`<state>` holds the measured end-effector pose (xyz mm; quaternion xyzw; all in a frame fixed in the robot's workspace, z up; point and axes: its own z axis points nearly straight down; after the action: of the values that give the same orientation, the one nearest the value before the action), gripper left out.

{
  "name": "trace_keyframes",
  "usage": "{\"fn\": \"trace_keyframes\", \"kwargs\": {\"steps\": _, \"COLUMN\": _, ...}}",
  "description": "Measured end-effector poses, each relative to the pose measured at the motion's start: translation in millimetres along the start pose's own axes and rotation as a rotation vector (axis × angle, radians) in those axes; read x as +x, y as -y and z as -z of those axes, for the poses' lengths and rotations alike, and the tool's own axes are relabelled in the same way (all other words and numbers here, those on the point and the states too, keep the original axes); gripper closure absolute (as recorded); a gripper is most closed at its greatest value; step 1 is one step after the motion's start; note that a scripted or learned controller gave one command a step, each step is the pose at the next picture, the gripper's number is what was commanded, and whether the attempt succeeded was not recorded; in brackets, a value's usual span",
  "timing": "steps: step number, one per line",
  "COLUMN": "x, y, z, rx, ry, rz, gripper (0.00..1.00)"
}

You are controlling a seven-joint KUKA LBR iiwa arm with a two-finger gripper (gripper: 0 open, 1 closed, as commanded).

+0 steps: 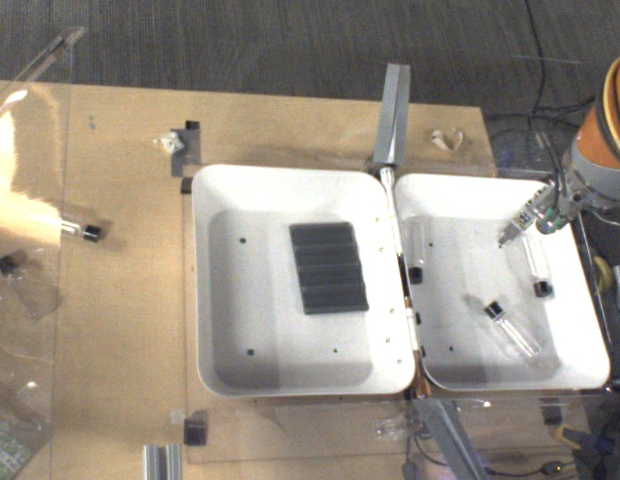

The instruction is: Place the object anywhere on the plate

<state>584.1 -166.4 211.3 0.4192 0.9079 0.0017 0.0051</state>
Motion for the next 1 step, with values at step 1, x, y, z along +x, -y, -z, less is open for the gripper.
{"fn": "trace_keyframes", "kwargs": {"steps": 1, "x": 35.5, "y": -58.4, "z": -4.9, "rx": 0.004, "ry": -0.002, "rz": -0.557, "gripper": 1.0}}
